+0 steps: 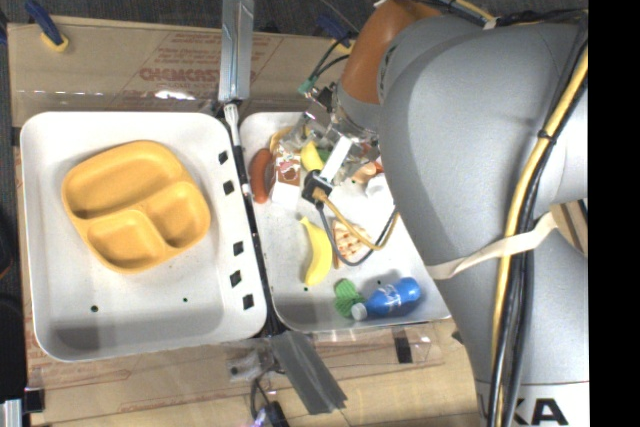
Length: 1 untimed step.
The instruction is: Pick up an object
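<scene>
A blue clamp [46, 25] grips the far left corner of the cardboard sheet [150, 55] that lies under both bins. The left bin [60, 315] holds a yellow divided tray [135, 203], which sits in the bin's upper half, tilted a little, with three compartments showing. A grey metal bar [236, 45] stands upright at the far side of the bench, just above the seam where the two bins meet.

The right bin [290, 305] is crowded. Against its left wall lies a reddish-brown sausage-shaped thing [262, 175]. Just right of that, lower down, a yellow banana [317, 255] lies lengthwise, pointing toward the near edge. Near the bin's front edge are a small green object [347, 297] and, touching it on the right, a blue bottle-like toy [390, 297] lying on its side. Beside the banana lies a pale orange, patterned item [350, 240], partly under a loop of cable.

The gripper [325, 160] hangs over the upper part of the right bin, above a heap of small things that includes a yellow piece and some red and white bits, too jumbled to name. Whether its fingers are spread or closed, and whether anything is between them, I cannot tell. The big grey arm [480, 135] with its orange band [375, 45] covers the right side of the bin.
</scene>
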Each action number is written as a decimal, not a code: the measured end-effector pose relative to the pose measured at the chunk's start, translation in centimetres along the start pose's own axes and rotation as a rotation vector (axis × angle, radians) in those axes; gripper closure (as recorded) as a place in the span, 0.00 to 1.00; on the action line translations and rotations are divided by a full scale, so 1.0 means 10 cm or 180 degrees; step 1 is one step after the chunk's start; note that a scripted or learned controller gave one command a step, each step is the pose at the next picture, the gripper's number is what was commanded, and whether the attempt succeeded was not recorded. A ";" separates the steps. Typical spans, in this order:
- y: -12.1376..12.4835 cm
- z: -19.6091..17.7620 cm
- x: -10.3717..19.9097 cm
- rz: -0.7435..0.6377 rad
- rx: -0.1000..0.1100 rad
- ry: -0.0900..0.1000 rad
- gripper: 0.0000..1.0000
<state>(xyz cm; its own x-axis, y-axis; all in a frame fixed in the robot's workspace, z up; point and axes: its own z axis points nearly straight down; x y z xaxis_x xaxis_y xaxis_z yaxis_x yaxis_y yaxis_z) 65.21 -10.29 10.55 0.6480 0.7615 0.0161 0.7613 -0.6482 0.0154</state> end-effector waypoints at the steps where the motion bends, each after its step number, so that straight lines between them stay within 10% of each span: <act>1: -0.41 -1.40 0.23 -0.0321 0.0039 -0.0033 0.00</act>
